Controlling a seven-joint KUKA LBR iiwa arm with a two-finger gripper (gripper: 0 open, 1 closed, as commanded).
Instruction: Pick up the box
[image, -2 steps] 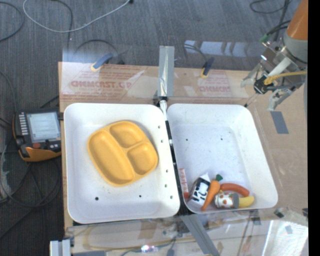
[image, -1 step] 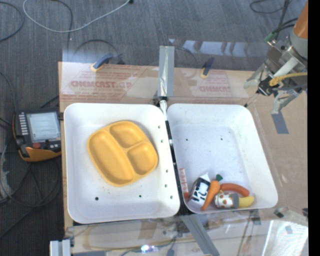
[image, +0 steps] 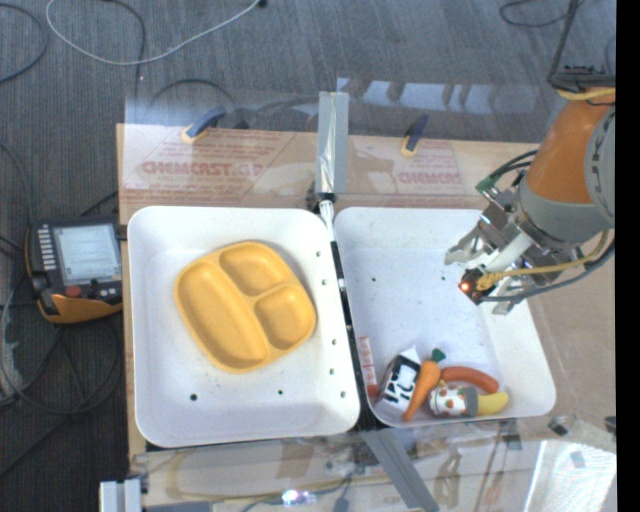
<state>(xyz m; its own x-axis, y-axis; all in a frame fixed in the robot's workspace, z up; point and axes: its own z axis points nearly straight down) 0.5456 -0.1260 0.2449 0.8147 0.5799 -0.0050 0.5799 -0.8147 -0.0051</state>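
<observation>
Hand: the hand (image: 480, 272) hangs over the right bin (image: 420, 250), near that bin's right wall, its fingers spread apart with nothing between them; a small red light glows on it.
Arm: the grey arm with its orange band (image: 570, 150) comes in from the right, above and behind the hand.
Box: the box (image: 400, 378), small, white with black markings, lies tilted at the bin's near edge, well below the hand and to its left.
Beside the box: a carrot (image: 422, 385) leans on it; a red sausage-like piece (image: 468, 378), a small jar-like item (image: 452, 401) and a banana (image: 492, 403) lie just beyond, all below the hand.
Left bin: the left bin (image: 160, 400) is far left of the hand and carries a yellow divided plate (image: 245, 303).
Table: a brown board (image: 230, 170) beneath the bins.
</observation>
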